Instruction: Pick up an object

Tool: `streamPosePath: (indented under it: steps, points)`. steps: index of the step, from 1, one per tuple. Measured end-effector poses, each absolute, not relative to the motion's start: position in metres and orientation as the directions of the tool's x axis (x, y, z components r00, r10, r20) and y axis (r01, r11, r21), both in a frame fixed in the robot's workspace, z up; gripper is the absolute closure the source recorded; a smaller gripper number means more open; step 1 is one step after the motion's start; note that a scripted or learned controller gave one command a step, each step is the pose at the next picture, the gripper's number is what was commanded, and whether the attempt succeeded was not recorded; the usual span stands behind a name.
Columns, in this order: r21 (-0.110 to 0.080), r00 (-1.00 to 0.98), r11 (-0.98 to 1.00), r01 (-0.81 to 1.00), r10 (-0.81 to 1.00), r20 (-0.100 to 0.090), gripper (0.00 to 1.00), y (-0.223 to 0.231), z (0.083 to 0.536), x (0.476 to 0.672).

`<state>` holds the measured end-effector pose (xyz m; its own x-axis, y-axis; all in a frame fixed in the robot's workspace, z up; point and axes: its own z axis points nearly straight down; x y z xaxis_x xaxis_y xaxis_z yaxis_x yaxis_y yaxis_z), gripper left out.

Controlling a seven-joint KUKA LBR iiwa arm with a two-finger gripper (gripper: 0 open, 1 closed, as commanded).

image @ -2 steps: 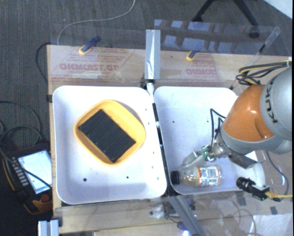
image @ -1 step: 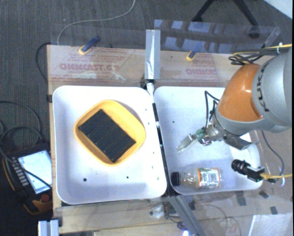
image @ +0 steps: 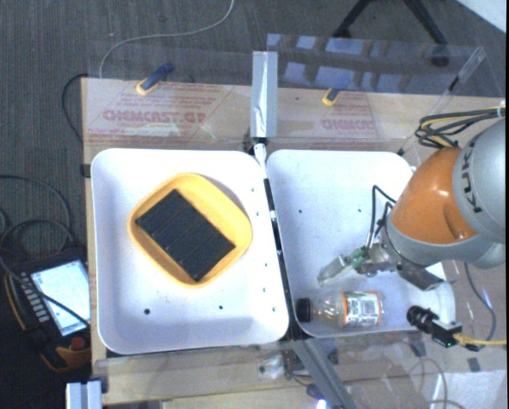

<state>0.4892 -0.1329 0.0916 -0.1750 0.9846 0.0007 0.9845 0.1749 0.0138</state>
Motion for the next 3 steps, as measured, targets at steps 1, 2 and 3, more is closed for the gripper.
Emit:
streamPosePath:
  steps: [1,2,3]
  points:
    - [0.014,-0.175,0.175,0.984,0.985,0.001,0.00,-0.133,0.092,0.489]
    - [0.014,0.082,-0.082,0.997,0.997,-0.003,0.00,-0.149,0.091,0.574]
    - [-0.001,0.518,-0.518,0.855,0.855,-0.005,0.00,-0.174,0.240,0.553]
